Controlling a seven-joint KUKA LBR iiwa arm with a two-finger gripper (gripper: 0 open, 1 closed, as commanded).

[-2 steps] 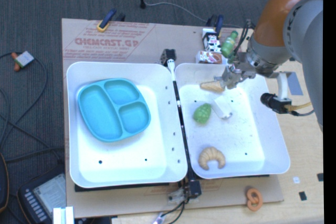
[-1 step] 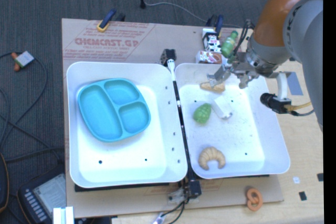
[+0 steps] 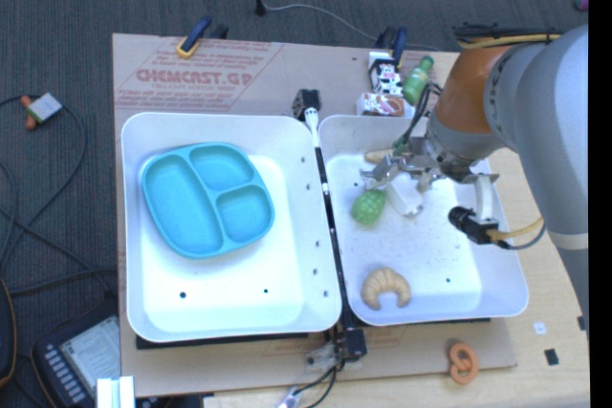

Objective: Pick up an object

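My gripper [image 3: 394, 186] hangs over the upper middle of the right bin [image 3: 497, 287], reaching in from the right. Its fingers [image 3: 377, 173] stand open with nothing between them. A green knobbly toy [image 3: 368, 206] lies on the bin floor just below and left of the fingertips, close to them but not held. A tan croissant [image 3: 385, 288] rests near the bin's front edge, well apart from the gripper.
A blue divided plate [image 3: 207, 198] lies in the left bin [image 3: 287, 301]. Behind the right bin stand a green bottle [image 3: 417, 79] and a small printed box [image 3: 382, 100]. An orange ring [image 3: 463, 361] sits on the board in front.
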